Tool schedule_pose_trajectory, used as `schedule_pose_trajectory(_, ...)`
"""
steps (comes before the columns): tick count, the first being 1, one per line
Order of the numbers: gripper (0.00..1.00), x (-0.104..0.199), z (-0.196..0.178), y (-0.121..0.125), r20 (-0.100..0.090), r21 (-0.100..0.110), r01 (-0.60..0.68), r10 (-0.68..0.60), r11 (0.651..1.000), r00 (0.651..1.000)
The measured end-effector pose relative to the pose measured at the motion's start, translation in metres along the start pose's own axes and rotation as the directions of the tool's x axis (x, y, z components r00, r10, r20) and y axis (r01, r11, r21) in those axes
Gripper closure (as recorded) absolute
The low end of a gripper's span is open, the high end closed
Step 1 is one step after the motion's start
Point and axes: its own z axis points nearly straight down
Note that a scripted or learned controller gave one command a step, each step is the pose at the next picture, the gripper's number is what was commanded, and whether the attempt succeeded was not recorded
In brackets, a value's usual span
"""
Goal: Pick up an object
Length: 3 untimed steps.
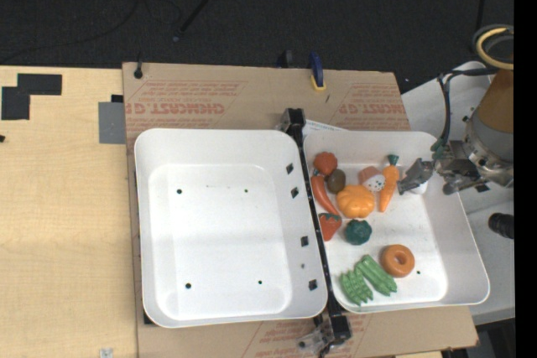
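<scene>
Hovering at the right bin's (457,264) three o'clock rim, the end effector (417,177) has its two fingers spread and nothing between them. No pick is made yet. Its nearest candidate, a small carrot (388,189), lies just beside it at nine o'clock among other toy food.

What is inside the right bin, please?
The right bin holds toy food: an orange, a carrot, a donut, green pea pods, a tomato and a dark green piece. What lies under the pile is covered.
</scene>
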Motion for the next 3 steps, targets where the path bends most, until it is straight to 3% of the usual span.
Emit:
schedule_pose_trajectory(1,0.0,0.018,0.124,0.061,-0.001,0.0,0.003,-0.003,1.0,1.0)
schedule_pose_trajectory(2,1.0,0.016,0.107,0.061,0.0,0.0,0.002,-0.002,1.0,1.0)
schedule_pose_trajectory(3,1.0,0.12,-0.062,0.075,-0.001,-0.019,0.012,-0.012,1.0,1.0)
